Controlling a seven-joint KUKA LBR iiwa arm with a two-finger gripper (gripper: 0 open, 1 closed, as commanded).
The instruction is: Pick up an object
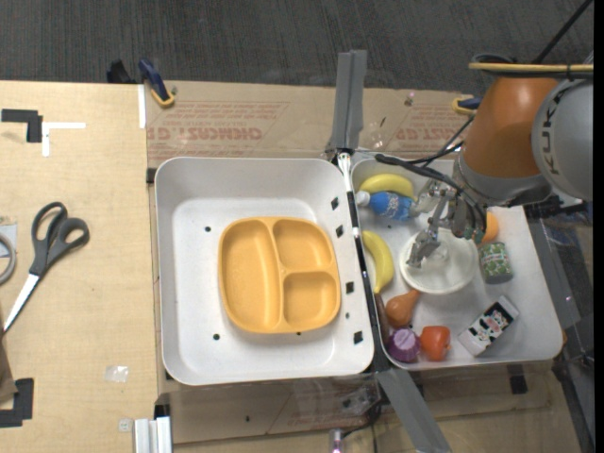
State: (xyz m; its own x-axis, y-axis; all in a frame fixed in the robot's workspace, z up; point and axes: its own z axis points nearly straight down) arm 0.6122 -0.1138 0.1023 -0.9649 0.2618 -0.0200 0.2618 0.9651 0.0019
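Camera view: grey arm reaches from right, gripper low over white bowl in right bin, apparently lining up a pick. Whether fingers are apart or together: cannot tell. Bananas, purple item, red item crowd near bowl. Left bin holds orange divided tray.

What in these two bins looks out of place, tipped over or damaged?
Nothing looks damaged or spilled. The yellow divided plate lies flat in the left bin, slightly askew to its walls. In the right bin, the small black-and-white carton lies on its side near the front corner.
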